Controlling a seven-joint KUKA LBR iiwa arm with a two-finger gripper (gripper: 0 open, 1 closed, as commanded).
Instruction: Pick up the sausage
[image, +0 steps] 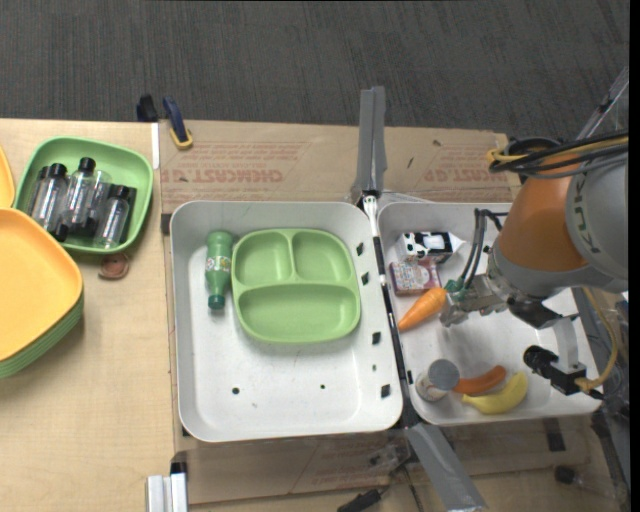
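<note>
The gripper (455, 305) sits in the right bin (560, 410), middle right of the frame, with its tip low and right beside the fat end of the carrot (422, 307). Honestly can't make out how it's set from this angle, the wrist and cabling cover that part, so I won't guess. Nothing looks to be held.

Just above the carrot there's a small pinkish packet (410, 276), and above that a little black-and-white toy (428, 243), maybe a cow. Lower in the same bin, near the bottom edge, is the sausage (483, 379), a reddish-orange curved piece lying flat and touching the top of the banana (500, 395). A small grey round thing (437, 379) sits just left of both.

So task-wise I'd say it's barely begun: the sausage is on the bin floor, apart from the gripper, which is up by the carrot instead. Left to do is basically everything: move down toward the lower part of the bin, get around the sausage without catching the banana, close, lift.

Further out, the left bin (200, 400) holds a green divided plate (296, 283) and a green bottle (218, 268) lying beside it. Far left of the frame there's a green tray of small bottles (85, 195) and stacked yellow plates (35, 290).
</note>
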